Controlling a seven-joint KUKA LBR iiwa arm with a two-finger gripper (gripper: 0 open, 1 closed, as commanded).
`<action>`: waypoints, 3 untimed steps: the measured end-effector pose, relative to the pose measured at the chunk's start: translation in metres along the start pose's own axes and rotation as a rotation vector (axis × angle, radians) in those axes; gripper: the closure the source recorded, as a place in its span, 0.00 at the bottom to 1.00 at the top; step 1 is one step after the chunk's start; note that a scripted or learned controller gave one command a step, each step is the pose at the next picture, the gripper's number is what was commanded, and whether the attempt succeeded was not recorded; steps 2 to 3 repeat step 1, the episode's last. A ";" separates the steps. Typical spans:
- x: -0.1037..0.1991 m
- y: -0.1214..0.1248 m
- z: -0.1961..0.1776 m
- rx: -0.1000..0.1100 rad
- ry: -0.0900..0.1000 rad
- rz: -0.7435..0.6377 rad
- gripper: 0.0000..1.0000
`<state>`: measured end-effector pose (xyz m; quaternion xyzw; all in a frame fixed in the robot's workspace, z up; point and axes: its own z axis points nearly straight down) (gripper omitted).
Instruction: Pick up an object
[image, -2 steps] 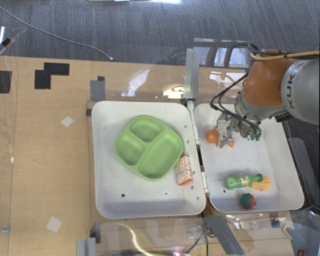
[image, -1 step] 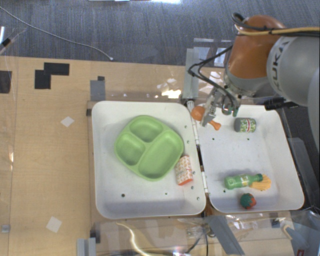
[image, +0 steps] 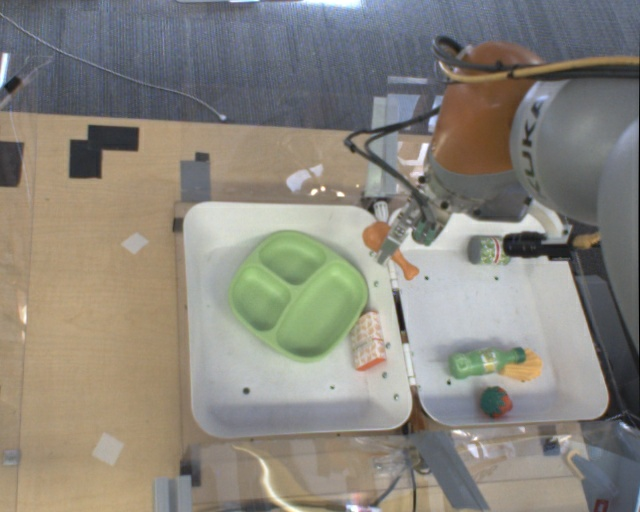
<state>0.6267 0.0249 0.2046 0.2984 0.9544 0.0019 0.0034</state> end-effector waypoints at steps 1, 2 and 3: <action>0.080 0.031 -0.017 -0.001 0.002 0.147 1.00; 0.080 0.031 -0.017 -0.001 0.002 0.147 1.00; 0.080 0.031 -0.017 -0.001 0.002 0.147 1.00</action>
